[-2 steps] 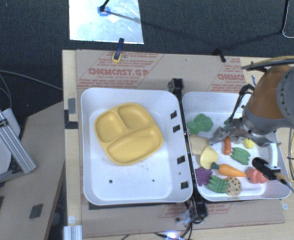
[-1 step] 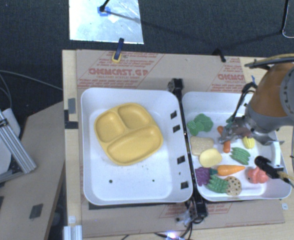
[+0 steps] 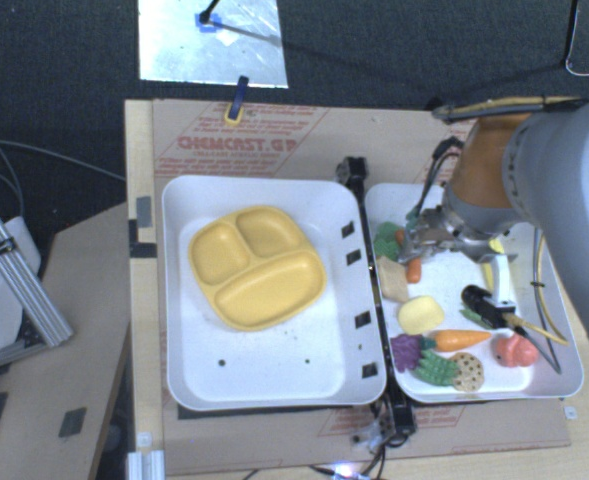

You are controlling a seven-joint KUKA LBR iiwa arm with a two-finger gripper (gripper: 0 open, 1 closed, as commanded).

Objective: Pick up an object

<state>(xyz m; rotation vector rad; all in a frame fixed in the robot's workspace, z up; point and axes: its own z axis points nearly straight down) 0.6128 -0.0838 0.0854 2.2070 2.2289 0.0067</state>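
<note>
Gripper: the gripper (image 3: pixel 421 240) hangs low over the far-left part of the right bin (image 3: pixel 451 287), at the end of the grey arm with its orange band.
Claw state: cannot tell; the wrist hides it from above.
Likely target: the orange piece (image 3: pixel 413 269), just beside the gripper on its near side. This is a judgement from closeness alone.
Where it lies: near the right bin's left wall, between the green toy (image 3: pixel 387 240) towards the far edge and the tan wedge (image 3: pixel 393 282) towards the near edge. It looks close to both; whether it touches them I cannot tell.
Handling: probably a light, stiff plastic toy food, smooth and a little slippery. It is small, so take it across its narrow width and centred, or it may squirt out sideways.
Risk: the close neighbours leave little room, and a claw coming down could nudge the wedge or the green toy instead.
Other toys: a rounded matte lemon (image 3: pixel 421 315) mid-bin. A tapered carrot (image 3: pixel 463 339), knobbly purple grapes (image 3: pixel 406 349), a ridged green pod (image 3: pixel 433 368), a flat speckled cookie (image 3: pixel 466 371) and a lumpy pink piece (image 3: pixel 515 350) lie along the near edge.
Left bin: the left bin (image 3: pixel 274 368) holds a yellow tray (image 3: pixel 257 266) with three compartments, glossy and rigid-looking, lying centrally.
Progress: nothing looks lifted yet.
</note>
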